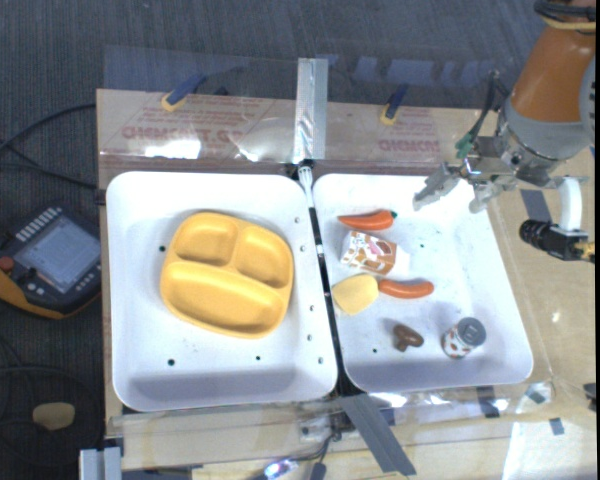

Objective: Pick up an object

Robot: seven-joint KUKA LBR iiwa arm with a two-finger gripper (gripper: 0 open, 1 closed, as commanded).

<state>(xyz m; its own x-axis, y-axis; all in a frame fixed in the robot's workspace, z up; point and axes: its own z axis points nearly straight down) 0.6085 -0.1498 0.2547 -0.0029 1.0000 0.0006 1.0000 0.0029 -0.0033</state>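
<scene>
My gripper (456, 192) hangs over the far right part of the right bin (500, 298), open, with nothing between its fingers. Below and left of it lie an orange carrot (366, 220), a red and white packet (368, 254), a pale yellow round piece (354, 294) and an orange sausage (406, 288). Nearer the front sit a small brown piece (407, 337) and a small can (463, 337). All of these rest on the bin floor, apart from the gripper.
The left bin (140, 368) holds a yellow divided tray (228, 272). A metal divider (311, 118) stands at the back between the bins. A handheld pendant (40, 260) lies on the floor at left. The arm's orange band (552, 63) is at top right.
</scene>
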